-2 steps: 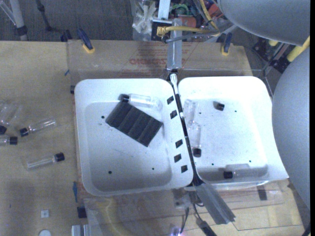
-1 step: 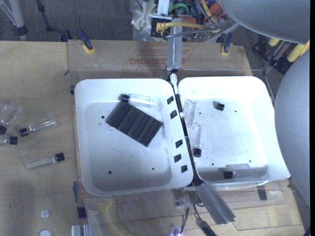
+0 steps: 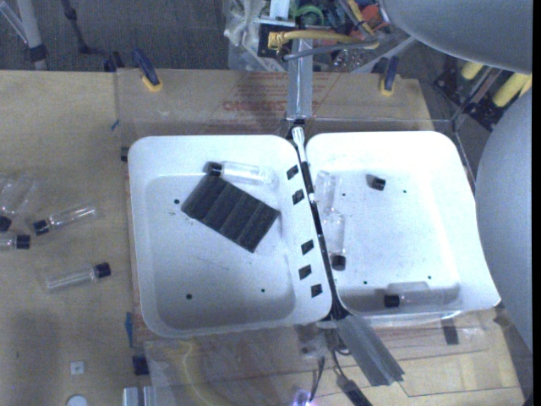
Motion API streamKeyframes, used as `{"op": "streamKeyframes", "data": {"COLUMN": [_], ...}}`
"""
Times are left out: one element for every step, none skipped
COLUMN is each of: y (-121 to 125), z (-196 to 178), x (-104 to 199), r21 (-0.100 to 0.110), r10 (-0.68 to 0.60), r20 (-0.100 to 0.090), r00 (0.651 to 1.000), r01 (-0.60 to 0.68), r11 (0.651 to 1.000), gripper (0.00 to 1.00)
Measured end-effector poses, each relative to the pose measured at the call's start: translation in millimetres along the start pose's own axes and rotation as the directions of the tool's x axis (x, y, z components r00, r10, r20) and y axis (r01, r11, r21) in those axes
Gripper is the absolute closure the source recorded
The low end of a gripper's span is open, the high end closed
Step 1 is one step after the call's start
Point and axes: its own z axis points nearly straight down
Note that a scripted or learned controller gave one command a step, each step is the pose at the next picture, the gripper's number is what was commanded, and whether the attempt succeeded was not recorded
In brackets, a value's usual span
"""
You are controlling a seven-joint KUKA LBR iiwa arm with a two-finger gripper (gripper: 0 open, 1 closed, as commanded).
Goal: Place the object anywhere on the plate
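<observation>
A black ribbed plate (image 3: 231, 213) lies tilted in the left bin (image 3: 161, 303). A clear vial (image 3: 241, 172) with a black cap rests on the bin floor just beyond the plate's far edge, touching or nearly touching it. The right bin (image 3: 439, 227) holds more clear vials: one by its left wall (image 3: 325, 184), one below it (image 3: 336, 237) with a black cap, and one along the near wall (image 3: 410, 294). A loose black cap (image 3: 376, 182) lies near the back. The grey arm's body (image 3: 473, 15) looms blurred over the top right corner.
Several clear vials (image 3: 74, 275) lie on the wooden bench left of the bins. Clamps (image 3: 149, 76) hold the board at the back. A cluttered post with cables (image 3: 296, 32) stands behind the divider between the bins.
</observation>
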Motion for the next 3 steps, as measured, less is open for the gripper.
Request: {"op": "streamKeyframes", "data": {"y": [-1.3, -2.5, -3.6], "z": [-9.9, -19.9, -29.7], "x": [3.0, 5.8, 8.3], "r21": [-0.003, -0.006, -0.010], "r10": [-0.004, -0.008, -0.011], "r20": [0.000, -0.001, -0.001], "r00": [1.000, 1.000, 1.000], "r01": [0.004, 0.008, 0.011], "r11": [1.000, 1.000, 1.000], "gripper": [1.00, 1.00, 1.00]}}
